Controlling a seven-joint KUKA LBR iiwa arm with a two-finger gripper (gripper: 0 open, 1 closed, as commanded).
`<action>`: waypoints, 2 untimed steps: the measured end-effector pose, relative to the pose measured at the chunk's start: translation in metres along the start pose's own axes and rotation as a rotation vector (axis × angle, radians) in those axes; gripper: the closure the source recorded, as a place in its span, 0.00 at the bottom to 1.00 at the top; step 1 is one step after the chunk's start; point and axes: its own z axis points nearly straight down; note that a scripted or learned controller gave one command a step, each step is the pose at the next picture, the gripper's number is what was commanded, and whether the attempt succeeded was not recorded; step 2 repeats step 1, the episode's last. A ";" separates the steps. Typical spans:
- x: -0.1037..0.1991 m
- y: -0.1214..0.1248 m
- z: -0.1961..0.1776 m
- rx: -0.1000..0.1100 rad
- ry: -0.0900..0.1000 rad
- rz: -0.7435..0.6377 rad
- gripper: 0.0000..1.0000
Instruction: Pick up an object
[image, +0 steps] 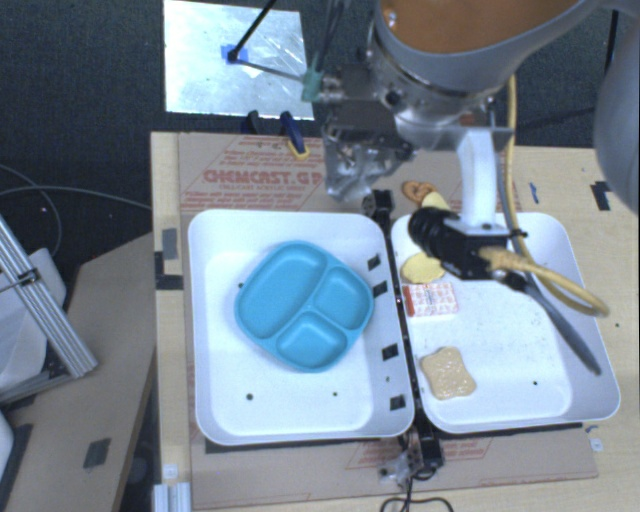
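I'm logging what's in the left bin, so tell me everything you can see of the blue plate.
The blue plate is a light-blue divided dish, plastic by its look, with rounded corners and three compartments: one large on its left, two smaller on its right. Nothing lies in them. It rests flat, right side up, turned at an angle, near the middle of the left bin, touching only the bin floor.

Grey arm (470, 50), orange band; white link, black tool (450, 245), yellow hose (550, 285).
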 end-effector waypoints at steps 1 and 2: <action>-0.031 -0.008 0.147 0.014 -0.007 0.012 1.00; -0.031 -0.008 0.147 0.014 -0.007 0.012 1.00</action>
